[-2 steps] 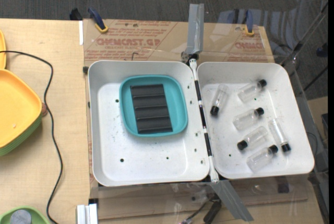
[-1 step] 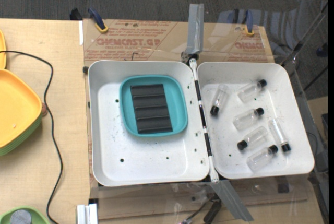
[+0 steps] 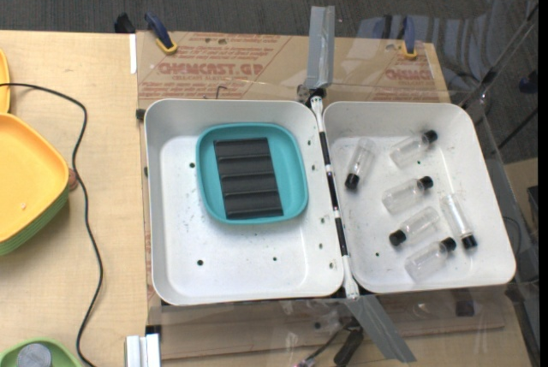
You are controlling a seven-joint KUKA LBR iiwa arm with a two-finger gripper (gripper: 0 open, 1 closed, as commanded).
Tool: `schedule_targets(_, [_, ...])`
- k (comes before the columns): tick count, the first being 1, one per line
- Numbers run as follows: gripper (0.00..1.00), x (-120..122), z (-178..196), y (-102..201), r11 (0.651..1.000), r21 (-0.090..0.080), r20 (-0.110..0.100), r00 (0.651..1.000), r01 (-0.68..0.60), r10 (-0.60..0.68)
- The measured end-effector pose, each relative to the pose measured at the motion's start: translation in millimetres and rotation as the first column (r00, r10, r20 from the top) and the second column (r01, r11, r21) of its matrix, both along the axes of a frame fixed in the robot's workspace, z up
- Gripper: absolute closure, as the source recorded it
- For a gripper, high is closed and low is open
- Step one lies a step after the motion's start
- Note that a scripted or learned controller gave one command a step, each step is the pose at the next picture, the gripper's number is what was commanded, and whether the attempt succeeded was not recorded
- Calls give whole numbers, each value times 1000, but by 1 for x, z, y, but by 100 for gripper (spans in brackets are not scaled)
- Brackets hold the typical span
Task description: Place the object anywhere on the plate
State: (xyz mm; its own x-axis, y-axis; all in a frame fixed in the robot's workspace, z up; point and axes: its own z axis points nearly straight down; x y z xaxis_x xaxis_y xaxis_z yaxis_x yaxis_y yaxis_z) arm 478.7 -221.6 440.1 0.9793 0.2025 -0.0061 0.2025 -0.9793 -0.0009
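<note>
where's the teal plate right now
In the camera view, the teal plate lies in the left white bin, toward its upper middle, a black ridged block on it; the clear vials are in the right bin.

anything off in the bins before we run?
Nothing looks damaged or spilled. The teal plate sits flat in the left bin with a dark ridged insert on it. Six clear vials with black caps lie on their sides, scattered at mixed angles in the right bin.

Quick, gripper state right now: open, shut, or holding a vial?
Gripper: cannot be told from the camera view. Six clear vials lie in the right bin; the teal plate holds only its black ribbed insert.
</note>
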Motion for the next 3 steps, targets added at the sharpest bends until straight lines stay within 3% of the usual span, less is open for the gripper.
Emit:
schedule_targets(1, [0,15,0,0,1000,-1,0,1000,-1,1])
schedule_targets(3, [0,15,0,0,1000,-1,1,1000,-1,1])
